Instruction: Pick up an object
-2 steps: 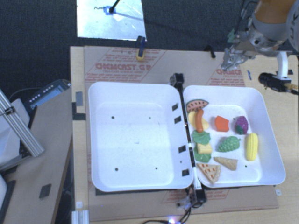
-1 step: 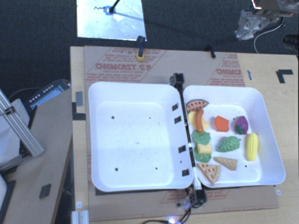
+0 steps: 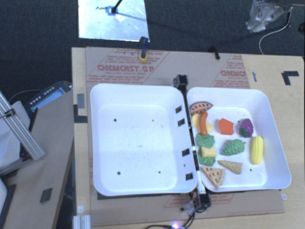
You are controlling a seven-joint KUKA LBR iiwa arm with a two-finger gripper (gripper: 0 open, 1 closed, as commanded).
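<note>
Claw (image 3: 259, 19) sits top right off the table, grip state can't tell; toy food incl corn (image 3: 257, 150) lies well below-left in right bin (image 3: 279, 142)

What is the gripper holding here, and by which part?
Cannot be told: the gripper sits blurred at the top right, off the bench. The toy food lies in the right bin.

Left bin (image 3: 138, 142): bare floor, open access from above across its whole span. Right bin (image 3: 267, 109): toys crowd the left and middle. Watermelon slice (image 3: 200, 108), sausage (image 3: 204, 122), lettuce (image 3: 205, 140), cheese (image 3: 208, 151) and pizza slice (image 3: 214, 176) sit close against the black-clipped divider (image 3: 189, 137), tight there. Corn (image 3: 257, 149) stands apart; bare floor along the right wall and far edge.
</note>
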